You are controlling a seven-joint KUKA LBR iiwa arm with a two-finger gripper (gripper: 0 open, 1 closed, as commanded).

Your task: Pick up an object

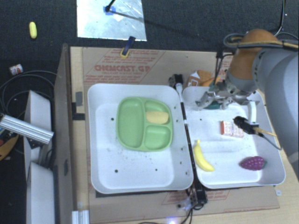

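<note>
My gripper (pixel 211 101) hangs well beyond the banana (pixel 202 156), over the same bin (pixel 229 172); I can't tell whether it's open.

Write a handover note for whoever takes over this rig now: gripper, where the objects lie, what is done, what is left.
Gripper: low over the far end of the right bin; no object visibly in it.
Right bin: banana, purple grapes, red-and-white box.
Left bin: green plate, a yellow item in one compartment.
Done: no pick visible.
Left: grasp and lift one object.
</note>
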